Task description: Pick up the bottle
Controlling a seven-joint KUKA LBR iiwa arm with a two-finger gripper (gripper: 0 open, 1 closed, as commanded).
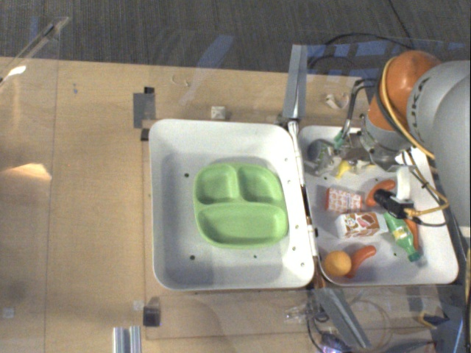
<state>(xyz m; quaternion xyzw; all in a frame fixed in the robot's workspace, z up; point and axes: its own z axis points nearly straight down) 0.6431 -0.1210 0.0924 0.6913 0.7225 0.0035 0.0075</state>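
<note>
The tool (333, 155) is seen low at the right bin's (441, 271) far-left corner; its opening cannot be told. The green bottle (403, 239) lies near that bin's right wall.

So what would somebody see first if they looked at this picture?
Probably the bright green divided tray, sitting alone in the middle of the left white bin. Next, the big grey arm with its orange band reaching in from the right over the right bin. That bin is crowded with small things: an orange ball near the front, two little cartons, and a green bottle lying by the right side.
</note>
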